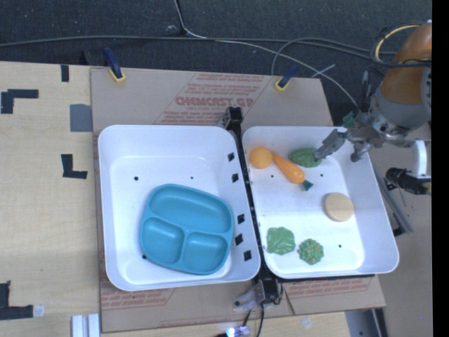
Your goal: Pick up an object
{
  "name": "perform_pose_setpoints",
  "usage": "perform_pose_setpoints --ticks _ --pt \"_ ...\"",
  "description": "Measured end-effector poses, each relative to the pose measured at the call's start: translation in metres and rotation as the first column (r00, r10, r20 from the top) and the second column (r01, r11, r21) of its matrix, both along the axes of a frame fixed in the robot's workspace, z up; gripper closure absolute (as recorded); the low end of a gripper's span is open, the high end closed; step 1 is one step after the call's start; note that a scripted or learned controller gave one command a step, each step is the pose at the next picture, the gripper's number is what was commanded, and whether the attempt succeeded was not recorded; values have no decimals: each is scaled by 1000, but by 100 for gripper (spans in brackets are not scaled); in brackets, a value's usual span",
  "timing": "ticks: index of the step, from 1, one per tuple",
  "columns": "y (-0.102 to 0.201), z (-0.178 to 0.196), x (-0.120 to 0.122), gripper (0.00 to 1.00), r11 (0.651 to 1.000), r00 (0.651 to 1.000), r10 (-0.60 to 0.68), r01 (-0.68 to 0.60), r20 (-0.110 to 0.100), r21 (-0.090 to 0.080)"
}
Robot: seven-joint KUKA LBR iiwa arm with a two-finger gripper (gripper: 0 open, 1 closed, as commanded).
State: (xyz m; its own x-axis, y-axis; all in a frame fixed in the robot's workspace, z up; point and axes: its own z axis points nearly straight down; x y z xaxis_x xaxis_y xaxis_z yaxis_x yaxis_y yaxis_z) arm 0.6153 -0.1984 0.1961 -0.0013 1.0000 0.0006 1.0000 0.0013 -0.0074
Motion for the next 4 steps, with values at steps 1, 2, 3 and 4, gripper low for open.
perform_pose_setpoints --ticks 1,2,3,4 --pt "-1 -65 -4 0 1000 1000 0 0 -1 0" --pt "0 -112 -3 0 1000 1000 2 -2 11 -3" --pt "-1 -99 -2 100 1000 1000 2 -2 13 -5" --pt "-6 -54 -4 100 1000 1000 0 0 10 -2"
